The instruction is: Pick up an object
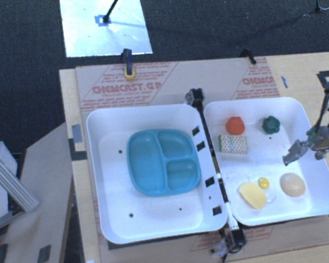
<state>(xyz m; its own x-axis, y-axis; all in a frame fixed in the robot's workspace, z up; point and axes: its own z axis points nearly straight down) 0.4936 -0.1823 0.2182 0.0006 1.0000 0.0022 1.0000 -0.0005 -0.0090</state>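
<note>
The right bin holds several small items. At its back lie a red-orange ball and a dark green lump. A speckled green-and-white block sits just in front of the ball. Near the front are a yellow wedge, a toy fried egg and a beige egg-shaped piece. My gripper reaches in from the right edge and hovers over the bin's right side, above and slightly behind the beige piece. Nothing shows in its grasp.
The left bin carries a blue divided plate at its middle. A black-clipped divider runs between the two bins. A yellow clamp stands at the bench's back edge.
</note>
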